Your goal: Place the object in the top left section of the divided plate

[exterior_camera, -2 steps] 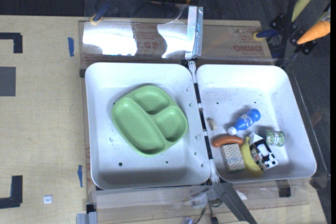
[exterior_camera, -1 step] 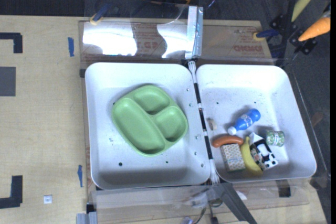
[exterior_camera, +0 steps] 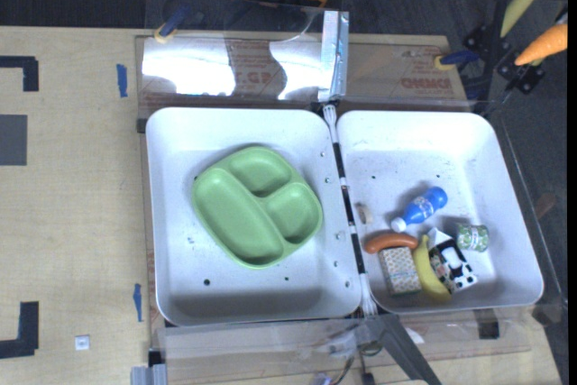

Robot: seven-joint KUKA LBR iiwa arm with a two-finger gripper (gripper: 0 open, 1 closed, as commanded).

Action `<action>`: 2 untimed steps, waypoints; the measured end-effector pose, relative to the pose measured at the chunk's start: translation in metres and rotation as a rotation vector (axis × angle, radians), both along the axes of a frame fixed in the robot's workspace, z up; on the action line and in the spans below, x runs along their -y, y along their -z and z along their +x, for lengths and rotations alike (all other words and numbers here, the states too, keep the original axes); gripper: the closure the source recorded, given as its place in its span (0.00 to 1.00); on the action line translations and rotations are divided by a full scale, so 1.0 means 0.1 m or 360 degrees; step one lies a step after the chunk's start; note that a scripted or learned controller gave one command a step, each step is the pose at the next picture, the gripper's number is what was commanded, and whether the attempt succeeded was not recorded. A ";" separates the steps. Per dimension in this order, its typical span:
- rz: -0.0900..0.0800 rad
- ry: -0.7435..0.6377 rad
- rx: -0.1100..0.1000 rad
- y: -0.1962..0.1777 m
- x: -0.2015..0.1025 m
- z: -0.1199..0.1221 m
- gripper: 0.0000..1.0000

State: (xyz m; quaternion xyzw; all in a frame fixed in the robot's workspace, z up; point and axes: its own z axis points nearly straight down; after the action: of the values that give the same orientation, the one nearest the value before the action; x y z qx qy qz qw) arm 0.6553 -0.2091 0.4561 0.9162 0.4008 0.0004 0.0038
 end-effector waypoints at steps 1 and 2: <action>-0.0004 -0.0008 0.0004 -0.11 -0.02 0.01 1.00; -0.0009 -0.0016 0.0008 -0.21 -0.05 0.03 1.00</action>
State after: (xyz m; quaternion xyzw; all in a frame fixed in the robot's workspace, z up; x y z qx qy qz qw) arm 0.6580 -0.2045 0.4771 0.9141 0.4054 0.0015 0.0072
